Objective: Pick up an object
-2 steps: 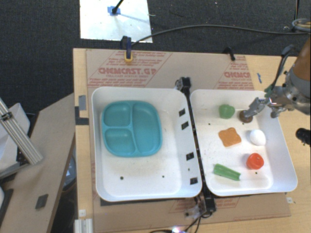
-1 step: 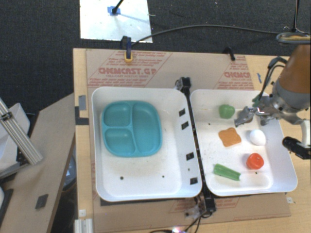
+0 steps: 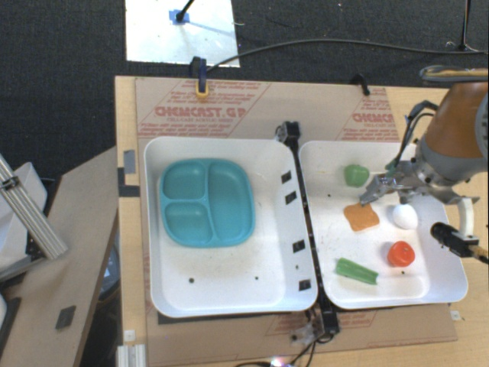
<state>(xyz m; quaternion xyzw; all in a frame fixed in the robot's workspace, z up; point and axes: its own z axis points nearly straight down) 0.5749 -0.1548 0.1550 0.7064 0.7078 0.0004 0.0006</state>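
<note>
The right bin [image 3: 443, 285] holds several small objects. A green round piece [image 3: 355, 176] lies at the back, with an orange flat piece [image 3: 361, 217] in front of it. A white egg-shaped object [image 3: 403, 216] sits to the right of the orange piece. A red-orange ball [image 3: 400, 254] and a long green piece [image 3: 356, 271] lie nearer the front. My gripper [image 3: 386, 189] hangs low over the bin, between the green round piece and the white object and just above the orange piece. I see nothing held in it.
A teal divided plate [image 3: 207, 202] lies in the left bin [image 3: 229, 281]. A black-marked divider [image 3: 299, 220] separates the bins. The grey and orange arm [image 3: 458, 136] covers the right bin's back right corner. A black part [image 3: 452, 239] juts over the right rim.
</note>
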